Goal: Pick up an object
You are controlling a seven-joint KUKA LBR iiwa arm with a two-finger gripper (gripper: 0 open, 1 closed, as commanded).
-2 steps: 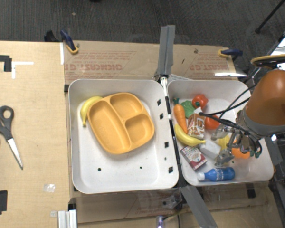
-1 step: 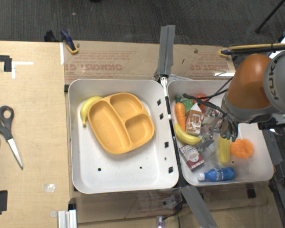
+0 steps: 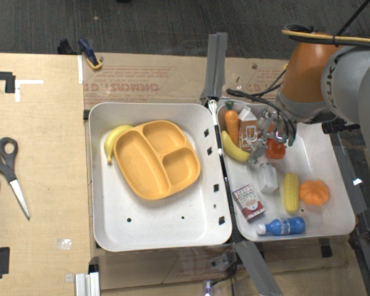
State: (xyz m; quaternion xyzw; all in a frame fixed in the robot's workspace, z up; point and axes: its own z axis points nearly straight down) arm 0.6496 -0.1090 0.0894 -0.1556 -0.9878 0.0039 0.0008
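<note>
I am logging the contents as they are lying under my camera.

Left bin point(image 3: 105, 227): an orange divided plate point(image 3: 157, 159) is sitting toward the upper middle, and a yellow banana point(image 3: 113, 139) is curling along its upper left edge, touching it.

Right bin point(image 3: 339, 221): a carrot point(image 3: 232, 126) is lying at the upper left, a second banana point(image 3: 234, 148) just below it, and a small brown carton point(image 3: 248, 134) beside both. A red object point(image 3: 275, 149) is sitting just under the gripper. A clear, pale item point(image 3: 269, 179) is resting near the middle, too faint to identify. A corn cob point(image 3: 290, 192) and an orange fruit point(image 3: 314, 192) are lying side by side to the right. A red-and-white box point(image 3: 248, 202) and a blue bottle point(image 3: 282, 227) are lying along the lower edge.

Arm: the gripper point(image 3: 266, 142) is hanging low over the upper part of the right bin, among the carton and the red object. I cannot tell how it is set or whether it is pinching anything.

Tabletop point(image 3: 37, 165): scissors point(image 3: 9, 171) are lying at the left.
</note>
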